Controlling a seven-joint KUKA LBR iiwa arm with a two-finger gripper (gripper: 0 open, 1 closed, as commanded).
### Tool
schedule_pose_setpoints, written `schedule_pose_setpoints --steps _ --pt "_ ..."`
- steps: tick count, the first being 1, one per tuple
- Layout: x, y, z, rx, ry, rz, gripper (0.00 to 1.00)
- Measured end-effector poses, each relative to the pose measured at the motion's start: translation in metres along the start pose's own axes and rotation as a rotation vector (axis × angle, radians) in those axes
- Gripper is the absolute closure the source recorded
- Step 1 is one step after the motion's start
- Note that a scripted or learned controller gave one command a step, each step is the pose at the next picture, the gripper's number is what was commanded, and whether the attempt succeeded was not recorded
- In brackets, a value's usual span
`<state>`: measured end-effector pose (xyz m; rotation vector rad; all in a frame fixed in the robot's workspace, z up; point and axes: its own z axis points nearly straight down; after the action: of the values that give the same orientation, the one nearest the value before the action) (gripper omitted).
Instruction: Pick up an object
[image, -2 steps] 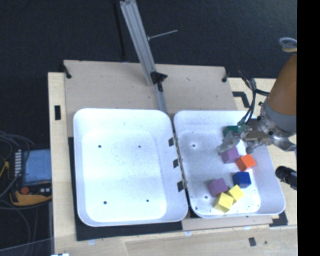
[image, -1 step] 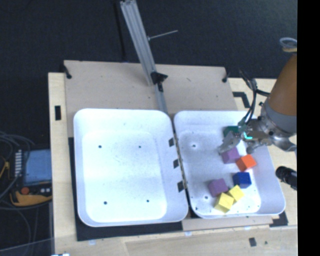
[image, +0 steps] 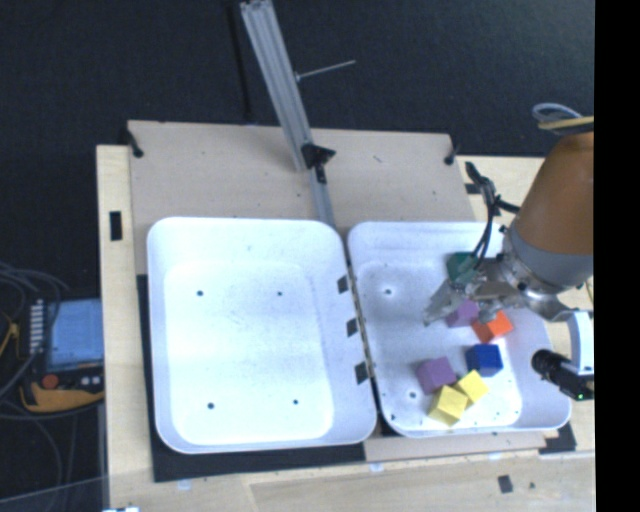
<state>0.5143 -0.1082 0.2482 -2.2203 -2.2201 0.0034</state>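
In the right bin (image: 400, 250), the gripper (image: 452, 303) hung low over the blocks, reaching in from the right on a grey arm with an orange band. Whether its fingers were spread or closed could not be told; nothing was plainly held between them. The nearest candidate, a small purple block (image: 463, 314), lay just beside the tip, slightly below and right of it in the view, partly hidden by the wrist. An orange block (image: 493, 325) sat just right of that, close enough to crowd a grasp. A green piece (image: 460, 265) lay just above the gripper. Further toward the bin's near edge were a blue cube (image: 484, 358), a larger purple cube (image: 435, 374) and two yellow cubes (image: 457, 395) touching each other. The left bin (image: 160, 300) sat alongside on the counter (image: 220, 170).
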Motion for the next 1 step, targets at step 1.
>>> schedule_pose_setpoints --steps 1 --pt "-0.0035 0.0030 0.0623 0.003 0.000 0.001 0.00"
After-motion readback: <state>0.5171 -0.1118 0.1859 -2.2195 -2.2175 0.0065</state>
